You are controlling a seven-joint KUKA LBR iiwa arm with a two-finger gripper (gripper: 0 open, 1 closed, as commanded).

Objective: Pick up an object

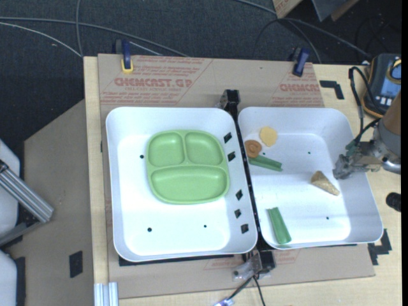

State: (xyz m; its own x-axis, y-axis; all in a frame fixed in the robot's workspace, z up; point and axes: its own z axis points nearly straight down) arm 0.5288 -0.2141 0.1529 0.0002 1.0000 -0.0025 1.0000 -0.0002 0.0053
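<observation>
The right bin [357,217] holds several small items. A tan wedge [326,183] lies right of its middle. A yellow disc [268,136] and a brown disc [254,148] sit near the bin's back left corner, with a dark green stick [265,163] just in front of them. A light green block [278,225] lies near the front wall. My gripper [345,166] hangs low at the bin's right wall, just right of and slightly behind the tan wedge, apart from it. Nothing is visibly held.
The left bin [127,234] carries a light green divided plate [187,167] at its middle. The grey arm [390,139] comes in over the bench's right edge. Blue clamps [127,56] sit at the bench's back, and cables trail on the dark floor behind.
</observation>
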